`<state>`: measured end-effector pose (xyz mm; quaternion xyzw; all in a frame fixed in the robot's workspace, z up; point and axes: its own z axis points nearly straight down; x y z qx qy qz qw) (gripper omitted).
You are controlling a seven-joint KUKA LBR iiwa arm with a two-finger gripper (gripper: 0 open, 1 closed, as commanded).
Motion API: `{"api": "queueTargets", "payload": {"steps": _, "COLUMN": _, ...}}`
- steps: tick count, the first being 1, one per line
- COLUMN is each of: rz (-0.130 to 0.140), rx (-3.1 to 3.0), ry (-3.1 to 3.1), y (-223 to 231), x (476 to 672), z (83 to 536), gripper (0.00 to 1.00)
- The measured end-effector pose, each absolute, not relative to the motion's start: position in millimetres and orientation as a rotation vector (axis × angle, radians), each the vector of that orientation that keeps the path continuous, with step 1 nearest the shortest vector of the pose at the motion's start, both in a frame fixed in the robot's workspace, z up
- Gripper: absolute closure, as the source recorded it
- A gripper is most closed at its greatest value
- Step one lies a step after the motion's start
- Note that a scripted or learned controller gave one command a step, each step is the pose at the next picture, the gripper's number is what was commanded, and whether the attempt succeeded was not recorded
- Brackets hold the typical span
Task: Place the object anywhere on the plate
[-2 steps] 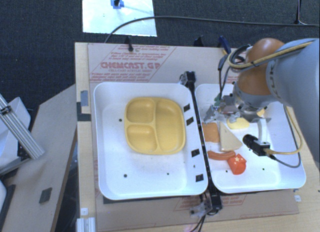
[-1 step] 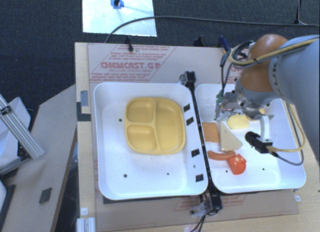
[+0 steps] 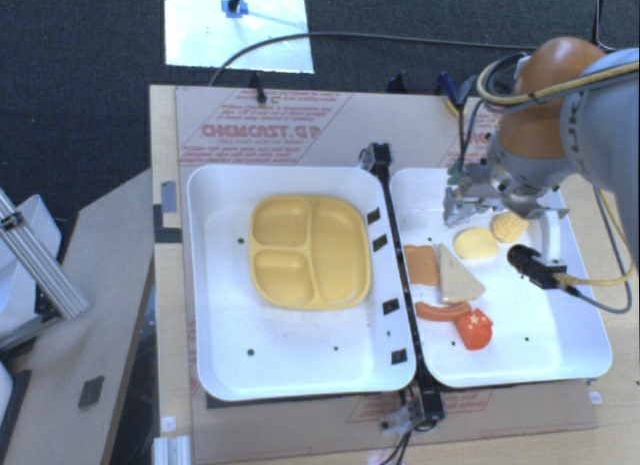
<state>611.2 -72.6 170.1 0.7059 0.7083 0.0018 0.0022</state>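
Whether the gripper (image 3: pixel 468 205) is open or closed cannot be told; it hangs low over the right bin (image 3: pixel 590 343), near its far edge. Just beside it lie a waffle-patterned cookie (image 3: pixel 509 226) and a pale yellow disc (image 3: pixel 475 244). Toward the bin's left edge sit a brown slice (image 3: pixel 422 265), a cream wedge (image 3: pixel 458 279), a sausage (image 3: pixel 437 310) and a red pepper (image 3: pixel 474 329). The yellow plate (image 3: pixel 308 251) rests mid left bin (image 3: pixel 220 353).

setting: a robotics lab
bench (image 3: pixel 300 118): a board printed with CHEMCAST GP lettering, carrying two white bins (image 3: pixel 230 353) side by side
arm (image 3: pixel 585 103): grey industrial robot with an orange band
cabling: black cables (image 3: pixel 290 41) run across dark carpet
framing: aluminium extrusion (image 3: pixel 40 263) off the bench's left edge
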Motion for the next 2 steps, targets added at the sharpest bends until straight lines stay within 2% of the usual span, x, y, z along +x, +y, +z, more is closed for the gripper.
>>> {"api": "queueTargets", "payload": {"steps": 2, "rz": 0.007, "rx": 2.212, "ry": 2.223, "y": -77, "x": 619.9, "z": 270, "gripper": 1.0}}
